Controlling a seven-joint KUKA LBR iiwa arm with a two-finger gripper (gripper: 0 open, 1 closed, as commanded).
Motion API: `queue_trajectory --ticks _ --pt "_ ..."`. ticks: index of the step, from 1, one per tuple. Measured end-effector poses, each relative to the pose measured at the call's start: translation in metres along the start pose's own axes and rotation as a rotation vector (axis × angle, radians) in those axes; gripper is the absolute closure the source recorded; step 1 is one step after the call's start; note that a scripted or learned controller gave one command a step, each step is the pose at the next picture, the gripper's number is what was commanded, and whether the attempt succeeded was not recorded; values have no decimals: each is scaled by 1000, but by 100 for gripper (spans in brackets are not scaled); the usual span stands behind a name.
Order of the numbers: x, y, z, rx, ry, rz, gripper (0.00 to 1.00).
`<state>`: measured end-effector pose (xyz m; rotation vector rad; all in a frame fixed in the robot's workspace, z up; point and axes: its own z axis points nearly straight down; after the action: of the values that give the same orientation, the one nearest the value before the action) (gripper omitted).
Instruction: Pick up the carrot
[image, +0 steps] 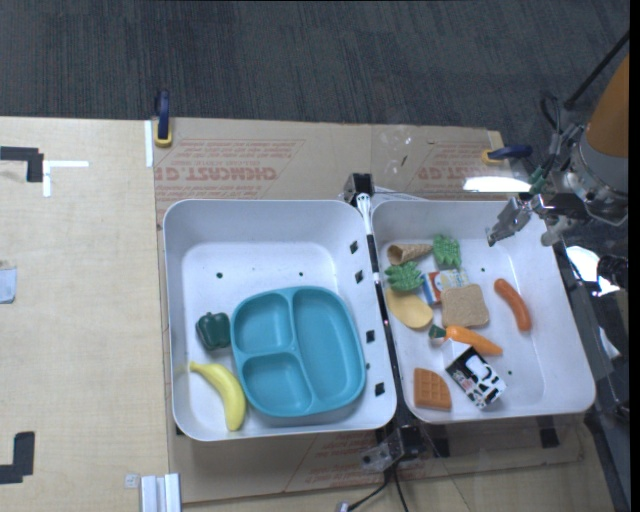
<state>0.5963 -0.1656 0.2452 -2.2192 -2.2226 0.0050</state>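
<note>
Arm (605, 130) cut off at right edge, gripper (525, 215) blurred — grip unreadable, smooth tapered orange carrot (472, 340) lying apart in right bin (560, 395)

The scene is recorded by one fixed camera, mounted above the bench (80, 330) and aimed downward at a slant. Both white bins are taken in whole: the left bin (190, 225) sits near the middle of the frame and the right bin (560, 385) toward the right side. Dark floor is seen across the top of the frame, beyond the far edge of the bench. The arm (605, 140) is caught at the upper right, cut off by the frame's edge. The view is set far enough back that small items in the bins are seen without fine detail.
</note>
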Motion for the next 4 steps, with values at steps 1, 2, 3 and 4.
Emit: queue_trajectory --ticks 1,2,3,4 --pt "30 -19 148 -9 0 36 0" --pt "38 -85 154 0 2 97 0" --pt "37 -83 145 -2 2 105 100" --pt "72 -117 154 -4 2 15 100"
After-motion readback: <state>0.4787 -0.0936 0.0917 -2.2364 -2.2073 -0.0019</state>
